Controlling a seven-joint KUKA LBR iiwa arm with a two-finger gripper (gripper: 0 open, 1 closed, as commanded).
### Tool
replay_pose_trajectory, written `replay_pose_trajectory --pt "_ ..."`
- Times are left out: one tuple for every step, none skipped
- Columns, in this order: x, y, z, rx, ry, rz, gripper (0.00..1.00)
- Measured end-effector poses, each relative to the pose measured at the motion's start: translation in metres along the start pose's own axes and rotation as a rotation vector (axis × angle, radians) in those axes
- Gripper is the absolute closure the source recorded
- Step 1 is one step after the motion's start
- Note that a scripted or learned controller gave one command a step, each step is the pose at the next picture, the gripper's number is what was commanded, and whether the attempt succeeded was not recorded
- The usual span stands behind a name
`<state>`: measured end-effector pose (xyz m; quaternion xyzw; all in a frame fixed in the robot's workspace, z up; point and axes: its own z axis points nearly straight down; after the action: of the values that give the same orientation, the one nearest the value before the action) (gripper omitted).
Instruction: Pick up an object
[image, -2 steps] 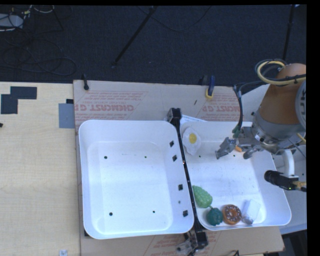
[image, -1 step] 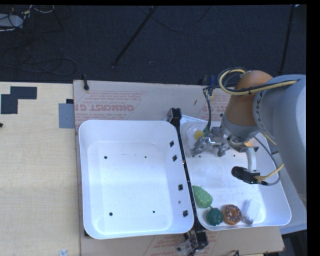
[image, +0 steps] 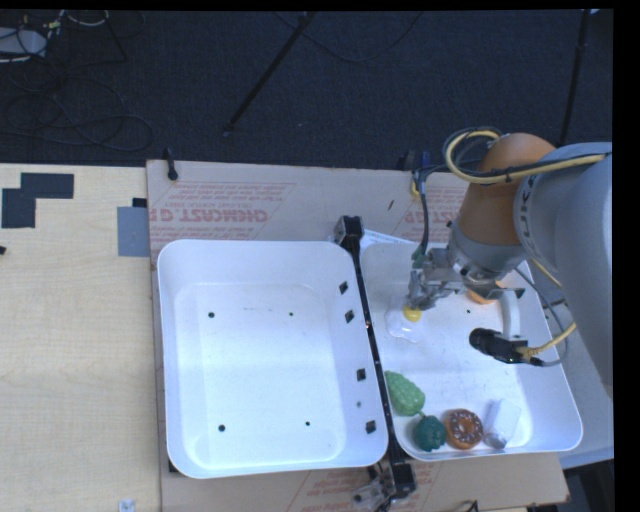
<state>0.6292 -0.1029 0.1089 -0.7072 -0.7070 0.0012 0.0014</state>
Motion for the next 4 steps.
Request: replay_pose_trajectory --pt "-0.0002 0.0 0.0 0.0 0.0 0.001 0.0" --pt "-0.0002 0.0 0.0 0.0 0.0 0.001 0.0" --pt "-0.0002 0.0 0.0 0.0 0.0 0.001 0.0" --pt "-0.0002 0.0 0.0 0.0 0.0 0.001 0.0"
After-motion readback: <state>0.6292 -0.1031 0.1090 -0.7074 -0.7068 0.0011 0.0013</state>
